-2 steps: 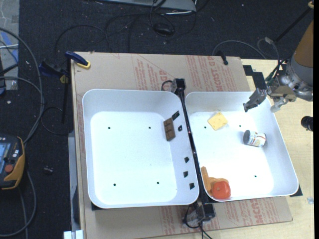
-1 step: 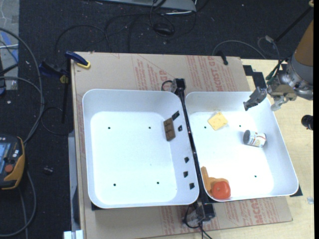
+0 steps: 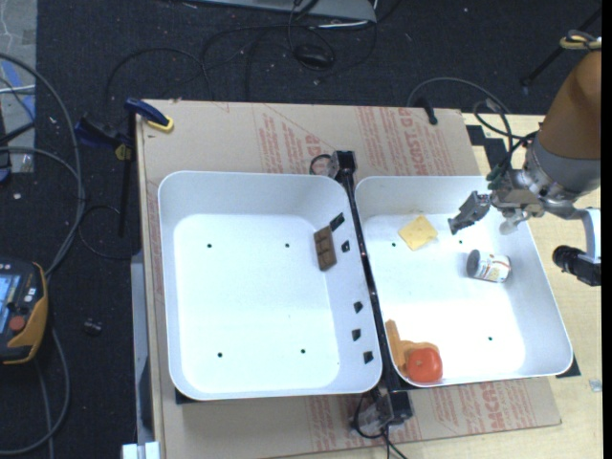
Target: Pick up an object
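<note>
— Where is the gripper (image 3: 470,212) seen?
— It is seen above the upper right part of the right bin (image 3: 535,285), carried by the grey arm (image 3: 566,146) reaching in from the right. Whether its jaws are apart or together cannot be told.
— What is found in that bin?
— A yellow piece (image 3: 418,232) is found just left of the gripper, a small white cylinder (image 3: 489,267) below it, and a red and orange object (image 3: 419,359) in the lower left corner.
— And the left bin (image 3: 191,285)?
— A small brown block (image 3: 325,249) is seen by its right wall.

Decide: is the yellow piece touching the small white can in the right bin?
Apart. The camera view shows bare white bin floor between the yellow piece and the white can.
</note>
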{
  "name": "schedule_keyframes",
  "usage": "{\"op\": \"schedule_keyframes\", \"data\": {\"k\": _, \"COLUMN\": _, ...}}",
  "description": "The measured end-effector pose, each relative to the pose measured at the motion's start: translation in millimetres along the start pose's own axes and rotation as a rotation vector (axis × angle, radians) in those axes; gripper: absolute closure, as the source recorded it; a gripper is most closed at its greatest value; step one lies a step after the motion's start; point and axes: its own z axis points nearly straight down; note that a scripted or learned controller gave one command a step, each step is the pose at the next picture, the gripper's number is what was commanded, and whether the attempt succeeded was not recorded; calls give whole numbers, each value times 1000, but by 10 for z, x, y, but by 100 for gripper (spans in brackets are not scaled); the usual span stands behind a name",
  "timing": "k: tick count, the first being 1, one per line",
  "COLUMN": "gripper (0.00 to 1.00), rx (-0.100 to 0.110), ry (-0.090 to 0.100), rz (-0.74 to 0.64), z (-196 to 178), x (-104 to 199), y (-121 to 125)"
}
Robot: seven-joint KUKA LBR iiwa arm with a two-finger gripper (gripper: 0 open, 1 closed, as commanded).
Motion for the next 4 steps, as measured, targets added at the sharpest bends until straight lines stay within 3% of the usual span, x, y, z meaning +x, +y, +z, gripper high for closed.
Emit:
{"op": "schedule_keyframes", "data": {"k": 2, "gripper": 0, "rx": -1, "ry": 0, "rz": 0, "z": 883, "x": 19, "y": 7}}
{"op": "schedule_keyframes", "data": {"k": 3, "gripper": 100, "rx": -4, "ry": -1, "rz": 0, "z": 760, "x": 15, "y": 13}}
{"op": "schedule_keyframes", "data": {"k": 4, "gripper": 100, "rx": -4, "ry": -1, "rz": 1, "z": 351, "x": -22, "y": -4}}
